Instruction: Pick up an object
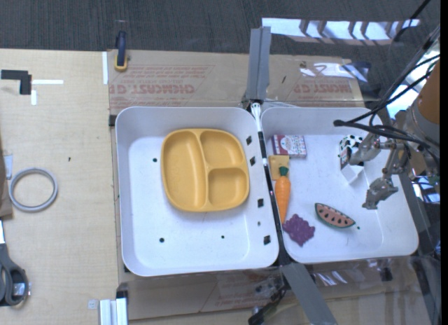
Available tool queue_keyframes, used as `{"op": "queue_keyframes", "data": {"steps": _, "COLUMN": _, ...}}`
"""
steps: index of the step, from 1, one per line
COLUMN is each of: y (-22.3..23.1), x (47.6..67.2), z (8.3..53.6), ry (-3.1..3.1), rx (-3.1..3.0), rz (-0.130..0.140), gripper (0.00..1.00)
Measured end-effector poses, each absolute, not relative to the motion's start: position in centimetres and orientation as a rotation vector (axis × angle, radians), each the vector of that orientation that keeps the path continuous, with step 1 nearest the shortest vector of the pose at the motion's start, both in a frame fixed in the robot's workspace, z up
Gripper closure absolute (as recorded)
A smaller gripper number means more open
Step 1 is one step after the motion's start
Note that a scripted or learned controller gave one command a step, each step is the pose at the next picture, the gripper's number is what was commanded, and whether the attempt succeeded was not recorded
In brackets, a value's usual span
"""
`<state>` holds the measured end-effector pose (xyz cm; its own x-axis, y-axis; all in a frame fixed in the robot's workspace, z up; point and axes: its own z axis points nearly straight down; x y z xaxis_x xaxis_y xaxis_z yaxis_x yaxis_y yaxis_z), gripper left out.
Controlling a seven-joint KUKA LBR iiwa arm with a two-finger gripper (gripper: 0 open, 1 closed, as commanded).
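The right bin (392, 243) holds an orange carrot (282, 195), a purple bunch of grapes (299, 229), a watermelon slice (334, 216), a small red and white box (289, 146) and a black and white toy (348, 150). My gripper (367, 173) hangs over the right side of this bin, open, with its fingers spread. The upper finger is right beside the black and white toy. The lower finger (380, 192) is above and to the right of the watermelon slice. Nothing sits between the fingers.
A yellow divided plate (206, 169) lies in the left bin (140, 246). A grey ring (31, 189) and scissors (10, 281) lie on the bench at left. Cables (392, 134) run from the arm over the right bin's far right corner.
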<state>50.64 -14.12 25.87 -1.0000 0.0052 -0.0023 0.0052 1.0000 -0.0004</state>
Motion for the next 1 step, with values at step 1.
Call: {"op": "queue_keyframes", "data": {"steps": 1, "y": -12.26, "x": 54.76, "z": 12.46, "ry": 3.115, "rx": 0.408, "rz": 0.0, "gripper": 0.0}}
